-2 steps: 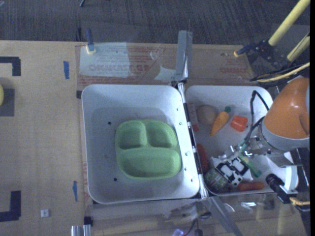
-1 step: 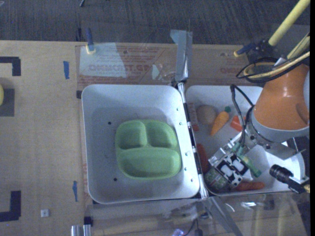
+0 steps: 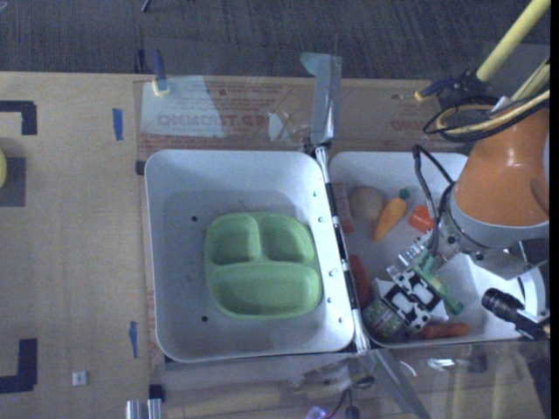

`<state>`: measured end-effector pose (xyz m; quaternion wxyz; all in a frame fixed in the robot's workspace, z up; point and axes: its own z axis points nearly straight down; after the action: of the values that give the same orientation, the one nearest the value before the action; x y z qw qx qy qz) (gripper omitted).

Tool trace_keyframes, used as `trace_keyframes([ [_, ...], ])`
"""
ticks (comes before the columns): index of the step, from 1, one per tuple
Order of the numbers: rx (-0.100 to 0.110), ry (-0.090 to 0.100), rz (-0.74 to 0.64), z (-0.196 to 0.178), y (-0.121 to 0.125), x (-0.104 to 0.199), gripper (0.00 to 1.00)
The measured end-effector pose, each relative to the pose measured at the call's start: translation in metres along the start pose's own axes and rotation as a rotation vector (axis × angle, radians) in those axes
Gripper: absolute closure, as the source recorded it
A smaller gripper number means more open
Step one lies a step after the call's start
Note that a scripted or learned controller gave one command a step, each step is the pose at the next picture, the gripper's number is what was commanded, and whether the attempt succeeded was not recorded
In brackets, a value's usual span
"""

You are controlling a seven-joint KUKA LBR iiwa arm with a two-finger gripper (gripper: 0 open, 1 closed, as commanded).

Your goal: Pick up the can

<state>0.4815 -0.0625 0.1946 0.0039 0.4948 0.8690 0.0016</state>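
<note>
The can [image 3: 381,319], dark with a greenish label, lies near the front left corner of the right bin [image 3: 454,166]. My gripper [image 3: 410,297], with black-and-white markings, hangs low directly over the can's right side and partly hides it. Whether it touches the can cannot be told. The grey arm with its orange band [image 3: 502,182] reaches in from the right above the bin.
In the right bin lie a beige egg-shaped item [image 3: 365,204], a carrot [image 3: 390,219], a small orange piece [image 3: 421,217], a red strip [image 3: 358,276] by the left wall and a red pepper [image 3: 447,329] at the front. The left bin [image 3: 175,190] holds a green divided plate [image 3: 260,264].
</note>
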Motion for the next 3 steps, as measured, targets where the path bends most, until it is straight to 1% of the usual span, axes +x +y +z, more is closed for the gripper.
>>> trace_keyframes([
  [1, 0.007, 0.005, 0.102, 0.038, -0.045, -0.071, 1.0],
  [2, 0.001, 0.0, -0.482, -0.069, -0.054, -0.103, 1.0],
  [3, -0.003, -0.006, -0.481, -0.08, -0.052, -0.104, 1.0],
])
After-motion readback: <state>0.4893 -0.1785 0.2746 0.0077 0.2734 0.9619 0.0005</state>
